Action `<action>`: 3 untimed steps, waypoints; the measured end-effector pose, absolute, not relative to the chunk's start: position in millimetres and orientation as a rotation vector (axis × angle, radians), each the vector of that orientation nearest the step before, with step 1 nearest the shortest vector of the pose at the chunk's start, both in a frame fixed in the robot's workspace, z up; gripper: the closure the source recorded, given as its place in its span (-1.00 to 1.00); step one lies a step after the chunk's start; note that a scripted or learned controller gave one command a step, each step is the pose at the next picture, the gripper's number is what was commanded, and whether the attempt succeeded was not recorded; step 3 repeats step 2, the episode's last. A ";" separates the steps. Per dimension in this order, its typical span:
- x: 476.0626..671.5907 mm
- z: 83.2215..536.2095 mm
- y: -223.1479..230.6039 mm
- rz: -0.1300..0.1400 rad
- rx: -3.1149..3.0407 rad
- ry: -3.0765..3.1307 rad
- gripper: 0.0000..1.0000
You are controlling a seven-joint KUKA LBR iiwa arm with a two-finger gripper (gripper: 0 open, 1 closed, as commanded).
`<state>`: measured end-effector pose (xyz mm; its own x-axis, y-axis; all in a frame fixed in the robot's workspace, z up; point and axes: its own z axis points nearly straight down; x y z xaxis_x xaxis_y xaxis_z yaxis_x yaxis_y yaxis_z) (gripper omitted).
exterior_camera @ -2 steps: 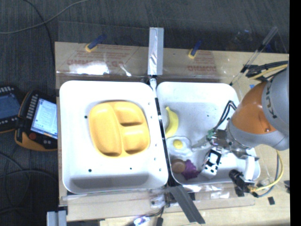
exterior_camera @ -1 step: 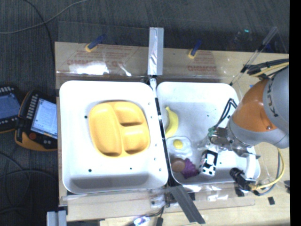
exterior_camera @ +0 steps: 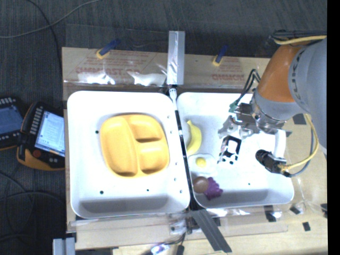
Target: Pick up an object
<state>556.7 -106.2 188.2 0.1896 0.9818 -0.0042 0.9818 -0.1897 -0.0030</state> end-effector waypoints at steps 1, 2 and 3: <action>564.4 195.9 -85.1 -0.010 2.322 2.116 1.00; 565.2 229.3 -92.1 -0.007 2.080 2.353 1.00; 565.2 229.3 -92.1 -0.007 2.080 2.353 1.00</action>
